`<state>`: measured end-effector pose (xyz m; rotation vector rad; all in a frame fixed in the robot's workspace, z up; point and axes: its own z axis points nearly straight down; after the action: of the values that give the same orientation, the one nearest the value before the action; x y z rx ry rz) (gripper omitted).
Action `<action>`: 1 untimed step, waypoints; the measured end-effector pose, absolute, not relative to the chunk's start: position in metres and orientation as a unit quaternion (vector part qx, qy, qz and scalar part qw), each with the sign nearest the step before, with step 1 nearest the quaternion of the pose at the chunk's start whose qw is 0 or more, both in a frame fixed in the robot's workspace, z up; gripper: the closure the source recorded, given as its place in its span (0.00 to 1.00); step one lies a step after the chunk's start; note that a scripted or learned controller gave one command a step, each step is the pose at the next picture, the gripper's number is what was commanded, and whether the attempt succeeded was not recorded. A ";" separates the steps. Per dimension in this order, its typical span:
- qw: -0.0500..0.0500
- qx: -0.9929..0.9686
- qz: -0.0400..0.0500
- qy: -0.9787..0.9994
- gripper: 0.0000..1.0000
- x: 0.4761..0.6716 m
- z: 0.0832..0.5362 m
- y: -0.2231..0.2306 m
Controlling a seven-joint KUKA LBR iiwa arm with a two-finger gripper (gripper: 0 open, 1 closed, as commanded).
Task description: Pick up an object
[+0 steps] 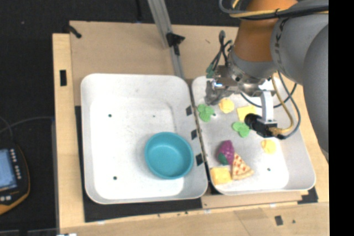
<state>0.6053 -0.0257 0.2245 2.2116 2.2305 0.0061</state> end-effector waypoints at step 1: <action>0.000 0.704 0.001 0.710 1.00 0.607 0.222 0.033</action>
<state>0.6071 0.0329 0.2217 2.2123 2.2299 0.0043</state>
